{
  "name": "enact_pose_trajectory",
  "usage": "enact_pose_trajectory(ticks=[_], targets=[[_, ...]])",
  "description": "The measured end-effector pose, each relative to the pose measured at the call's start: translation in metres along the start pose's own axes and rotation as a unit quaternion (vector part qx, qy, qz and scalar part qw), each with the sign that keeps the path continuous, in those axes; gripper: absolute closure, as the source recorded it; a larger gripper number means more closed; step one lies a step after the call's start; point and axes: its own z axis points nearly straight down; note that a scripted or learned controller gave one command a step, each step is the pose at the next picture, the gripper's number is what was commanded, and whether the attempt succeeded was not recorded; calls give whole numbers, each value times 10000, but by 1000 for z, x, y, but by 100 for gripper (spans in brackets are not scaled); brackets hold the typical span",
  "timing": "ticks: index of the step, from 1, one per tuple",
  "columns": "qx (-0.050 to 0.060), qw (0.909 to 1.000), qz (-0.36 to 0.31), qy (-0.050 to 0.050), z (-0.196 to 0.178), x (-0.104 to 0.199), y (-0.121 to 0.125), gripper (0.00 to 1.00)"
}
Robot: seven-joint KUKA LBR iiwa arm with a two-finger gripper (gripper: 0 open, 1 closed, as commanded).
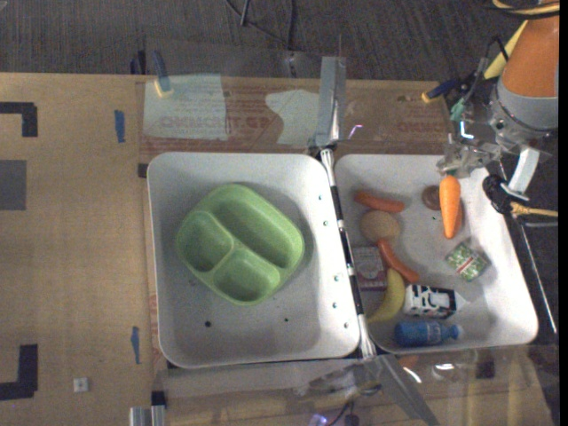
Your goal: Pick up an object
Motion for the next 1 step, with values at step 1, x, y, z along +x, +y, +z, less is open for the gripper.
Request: enact_pose_trajectory(ticks=[1], targets=[[0, 9975, 706, -2, -61, 3, 19, 100]])
